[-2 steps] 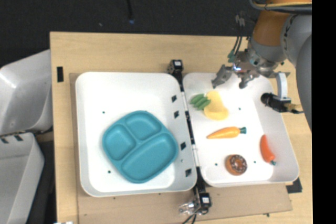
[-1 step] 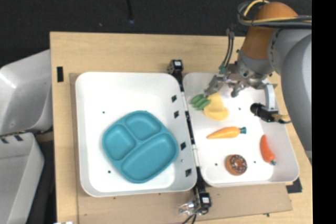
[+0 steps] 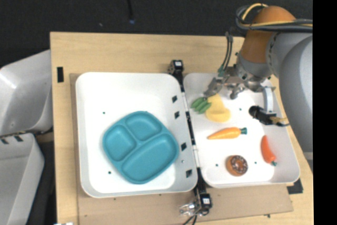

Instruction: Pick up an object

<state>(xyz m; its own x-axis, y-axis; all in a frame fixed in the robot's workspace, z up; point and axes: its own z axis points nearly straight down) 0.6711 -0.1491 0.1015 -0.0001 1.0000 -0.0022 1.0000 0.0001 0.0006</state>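
Observation:
My gripper (image 3: 221, 92) hangs over the back left part of the right bin (image 3: 287, 137), with its fingers spread open and nothing gripped between them. Directly below and in front of it lies a yellow toy (image 3: 217, 112), with a green toy (image 3: 200, 105) touching its left side. An orange carrot (image 3: 227, 134) lies across the middle of the bin. Near the right wall lies a red pepper (image 3: 268, 149). A brown donut (image 3: 237, 165) sits at the front.
The left bin (image 3: 89, 113) holds a blue divided plate (image 3: 139, 146). A raised divider (image 3: 188, 124) with black clips runs between the two bins. Wooden bench surface (image 3: 116, 50) surrounds both.

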